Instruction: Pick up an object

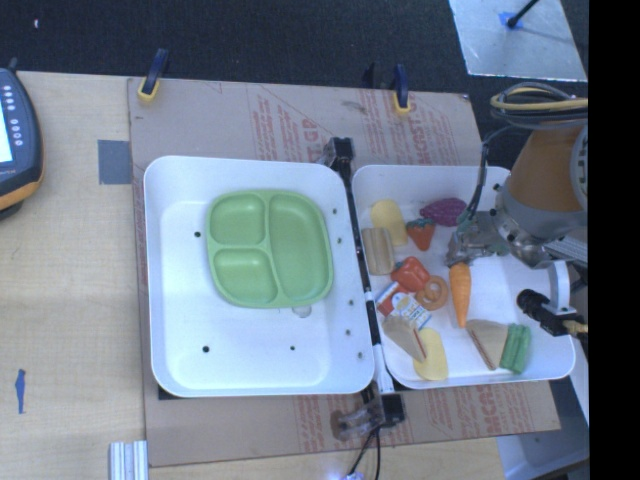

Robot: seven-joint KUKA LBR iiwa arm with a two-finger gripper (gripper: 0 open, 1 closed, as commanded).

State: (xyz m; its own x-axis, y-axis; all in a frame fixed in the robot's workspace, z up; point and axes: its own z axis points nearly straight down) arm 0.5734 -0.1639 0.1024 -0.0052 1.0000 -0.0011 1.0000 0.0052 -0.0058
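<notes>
The right bin (560, 368) holds several toy foods. An orange carrot (459, 292) lies near its middle, with a red pepper (409, 271) and an orange ring (433, 292) to its left. A purple piece (443, 209), a small red strawberry (421, 231), a yellow piece (388, 216) and a tan block (378, 250) lie toward the back. A cheese wedge (487, 342), a green piece (516, 348) and a yellow banana (432, 354) lie at the front. My gripper (472, 244) hangs low over the right bin, just above the carrot's top end.
The left bin (180, 358) bears a green divided plate (270, 247). A black clamp (341, 152) sits between the bins at the back. A handheld pendant (15, 138) rests at the bench's far left. Cables (535, 96) loop above the arm.
</notes>
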